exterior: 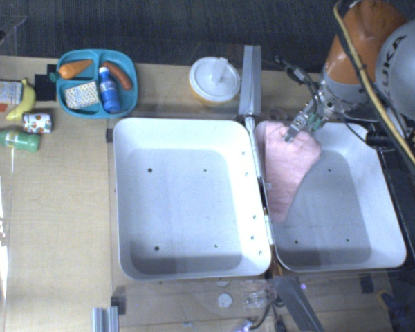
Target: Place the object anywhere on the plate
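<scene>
A pink cloth (285, 168) lies in the right bin (346, 247), draped against its left wall and spreading widest at the far end. My gripper (291, 134) reaches in from the upper right and sits at the cloth's far top edge, its fingers drawn together on a fold of the fabric. A teal divided plate (128, 92) stands on the bench at the far left, beyond the left bin, holding toy food and a small blue bottle.
The left bin (187, 199) is next to the right one, with a metal divider (259, 185) between them. A white-lidded yellow bowl (214, 80) stands behind the bins. A toy banana, a can and a green bottle (14, 140) lie at the far left.
</scene>
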You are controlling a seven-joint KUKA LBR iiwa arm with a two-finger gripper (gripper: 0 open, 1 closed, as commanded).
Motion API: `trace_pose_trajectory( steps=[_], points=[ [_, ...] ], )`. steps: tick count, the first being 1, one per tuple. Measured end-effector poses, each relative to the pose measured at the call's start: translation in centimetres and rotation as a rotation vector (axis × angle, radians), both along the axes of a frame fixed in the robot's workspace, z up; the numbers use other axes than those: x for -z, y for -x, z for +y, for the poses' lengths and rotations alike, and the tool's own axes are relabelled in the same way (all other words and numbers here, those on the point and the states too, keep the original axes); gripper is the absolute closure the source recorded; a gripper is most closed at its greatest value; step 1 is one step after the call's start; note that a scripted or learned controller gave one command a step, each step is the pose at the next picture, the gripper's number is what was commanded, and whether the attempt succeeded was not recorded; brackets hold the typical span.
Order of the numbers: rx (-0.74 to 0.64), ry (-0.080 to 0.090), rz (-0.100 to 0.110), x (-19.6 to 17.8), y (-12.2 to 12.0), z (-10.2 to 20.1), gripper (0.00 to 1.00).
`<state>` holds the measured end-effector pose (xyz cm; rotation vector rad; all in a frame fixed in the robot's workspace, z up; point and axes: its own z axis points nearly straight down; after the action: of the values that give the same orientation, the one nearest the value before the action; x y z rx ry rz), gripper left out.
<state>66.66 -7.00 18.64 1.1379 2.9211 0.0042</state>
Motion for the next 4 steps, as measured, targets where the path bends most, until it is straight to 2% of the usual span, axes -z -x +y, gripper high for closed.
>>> trace_pose_trajectory(
  steps=[1, 2, 3, 4],
  points=[
    [-0.007, 0.000, 0.000, -4.0, -0.2, 0.2, 1.00],
    [-0.410, 0.001, 0.001, -4.3, 2.6, 3.6, 1.00],
    [-0.744, 0.003, 0.002, -4.1, 6.1, 8.3, 1.00],
    [-0.747, 0.002, 0.002, -3.2, 8.5, 12.3, 1.00]
  ],
)
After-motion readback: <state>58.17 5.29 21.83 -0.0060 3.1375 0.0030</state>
